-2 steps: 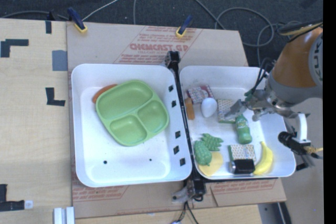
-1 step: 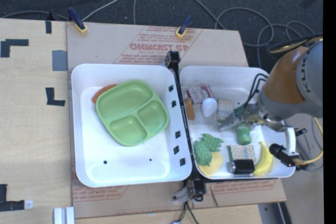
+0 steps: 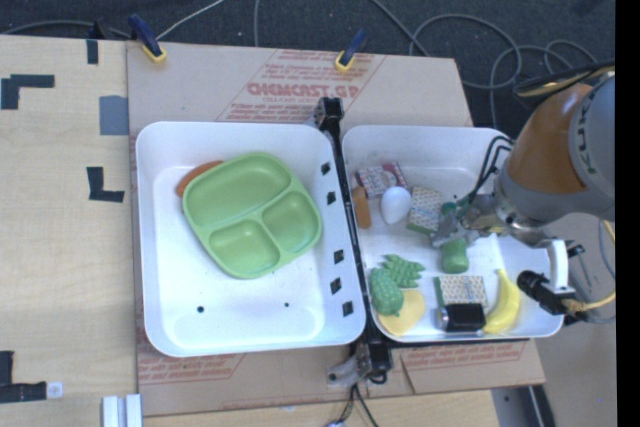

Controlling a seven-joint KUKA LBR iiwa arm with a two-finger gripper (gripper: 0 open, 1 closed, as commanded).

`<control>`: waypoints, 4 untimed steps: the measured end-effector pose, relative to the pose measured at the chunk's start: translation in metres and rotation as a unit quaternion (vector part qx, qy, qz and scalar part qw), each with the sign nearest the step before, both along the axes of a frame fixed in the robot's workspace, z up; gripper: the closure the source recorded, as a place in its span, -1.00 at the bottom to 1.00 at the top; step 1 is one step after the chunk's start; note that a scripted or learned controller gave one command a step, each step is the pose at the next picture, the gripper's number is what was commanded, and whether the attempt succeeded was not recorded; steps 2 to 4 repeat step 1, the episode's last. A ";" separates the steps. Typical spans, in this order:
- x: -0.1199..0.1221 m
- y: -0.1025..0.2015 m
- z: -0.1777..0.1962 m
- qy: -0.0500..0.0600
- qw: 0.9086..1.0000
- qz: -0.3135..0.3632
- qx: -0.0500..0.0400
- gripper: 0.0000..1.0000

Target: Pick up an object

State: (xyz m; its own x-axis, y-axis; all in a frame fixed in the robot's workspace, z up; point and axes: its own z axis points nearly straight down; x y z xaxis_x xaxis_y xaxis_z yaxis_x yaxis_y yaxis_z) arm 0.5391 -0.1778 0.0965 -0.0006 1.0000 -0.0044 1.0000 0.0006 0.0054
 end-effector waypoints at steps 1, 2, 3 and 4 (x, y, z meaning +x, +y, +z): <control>0.039 0.059 0.108 0.002 1.000 0.001 0.002 1.00; 0.039 0.059 0.108 0.002 1.000 0.001 0.002 1.00; 0.039 0.059 0.108 0.002 1.000 0.001 0.002 1.00; 0.039 0.059 0.108 0.002 1.000 0.001 0.002 1.00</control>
